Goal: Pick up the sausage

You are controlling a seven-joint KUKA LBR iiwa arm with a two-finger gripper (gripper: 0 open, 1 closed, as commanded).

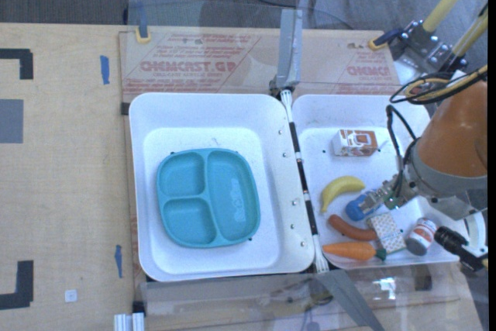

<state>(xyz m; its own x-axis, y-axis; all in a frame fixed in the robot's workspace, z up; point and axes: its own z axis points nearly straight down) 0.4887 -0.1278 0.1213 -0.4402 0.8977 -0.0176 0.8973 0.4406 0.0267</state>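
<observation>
The sausage (pixel 350 227) is a reddish-brown link lying flat near the front of the right bin (pixel 329 108), between a banana (pixel 341 190) and a carrot (pixel 349 250). My gripper (pixel 380 199) hangs just above and to the right of the sausage, over a small blue object (pixel 359 208). The sausage lies apart from the gripper, on the bin floor. The grey arm with its orange band (pixel 457 139) covers the right side of that bin.
A milk carton (pixel 356 143) lies at the back of the right bin. A checkered packet (pixel 386 233) and a small can (pixel 421 236) sit right of the sausage. The left bin (pixel 147 120) holds a teal divided plate (pixel 208 198).
</observation>
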